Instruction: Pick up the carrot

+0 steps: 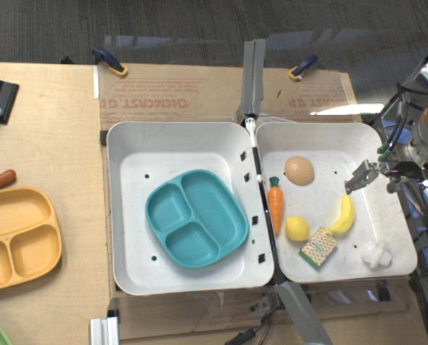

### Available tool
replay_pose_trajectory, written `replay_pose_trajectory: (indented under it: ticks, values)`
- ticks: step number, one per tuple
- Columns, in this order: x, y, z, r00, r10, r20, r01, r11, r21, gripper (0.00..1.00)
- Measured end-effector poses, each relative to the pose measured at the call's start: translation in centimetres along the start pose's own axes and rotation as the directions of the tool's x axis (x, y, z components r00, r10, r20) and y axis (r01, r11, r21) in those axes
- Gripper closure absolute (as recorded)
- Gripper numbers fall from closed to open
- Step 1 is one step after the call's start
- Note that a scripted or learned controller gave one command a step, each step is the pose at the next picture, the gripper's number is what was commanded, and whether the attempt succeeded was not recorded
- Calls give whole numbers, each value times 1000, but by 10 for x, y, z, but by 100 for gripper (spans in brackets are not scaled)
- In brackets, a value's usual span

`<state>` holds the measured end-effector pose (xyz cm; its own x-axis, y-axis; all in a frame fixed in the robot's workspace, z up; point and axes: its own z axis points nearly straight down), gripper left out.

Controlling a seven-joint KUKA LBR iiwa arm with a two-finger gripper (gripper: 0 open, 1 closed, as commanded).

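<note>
The carrot [275, 205] is orange with a green top. It lies lengthwise along the left wall of the right bin [329, 136], top pointing to the back. My gripper [374, 181] hovers over the right side of that bin, well to the right of the carrot and just above the banana. Its fingers [357, 177] are spread apart and hold nothing.
In the right bin lie a tan egg [299, 170], a banana [343, 215], a lemon [296, 228], a small patterned packet [318, 247] and a white lump [375, 254]. The left bin [128, 192] holds a teal divided plate [194, 218]. An orange tray [16, 239] sits on the bench at left.
</note>
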<state>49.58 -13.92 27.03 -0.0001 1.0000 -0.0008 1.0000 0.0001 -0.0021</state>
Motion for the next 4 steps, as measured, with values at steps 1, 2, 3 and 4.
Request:
replay_pose_trajectory:
  ticks: [1, 2, 3, 4]
  values:
    - [-83, -18, 58, 953, -302, -1, 302, 953, -1, 0]
    - [-79, 31, 65, 859, -513, 1, 513, 859, -3, 0]
    - [-80, 79, 179, 918, -397, -2, 397, 918, -4, 0]
    - [-39, 65, 89, 978, -208, 1, 208, 978, -3, 0]
